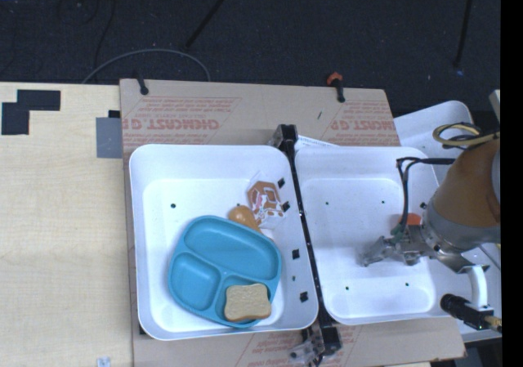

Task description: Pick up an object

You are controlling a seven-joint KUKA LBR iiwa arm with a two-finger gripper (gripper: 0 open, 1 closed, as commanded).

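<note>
Gripper (369, 257), a grey two-finger metal tool at the end of the arm, sits low over the floor of the right shallow white plastic bin (343, 185), right of centre in the frame; whether anything is pinched there, or how the tool is set, cannot be told from this slanted view. Behind it, toward the right edge, the arm's wrist (466, 194) shows its orange band and grey casing, with a black cable (409, 173) looping over the bin's right wall. Candidate objects all lie in the left shallow white plastic bin (151, 194), well apart from the tool. Largest is a blue plastic divided plate (214, 263), three compartments, lying flat in the lower middle of that bin. A tan slice of toy bread (247, 302) rests in the plate's lower-right compartment. Just beyond the plate's upper edge sits a small orange rounded item (242, 216), touching or nearly touching the rim. Beside that, up and to the right, is a clear crinkled packet with brown and white print (265, 197), close to the black divider (301, 226) between the two bins. Both bins rest on a brown cardboard sheet with red lettering (204, 116), laid on a pale wooden bench (57, 234) at the frame's left.
</note>
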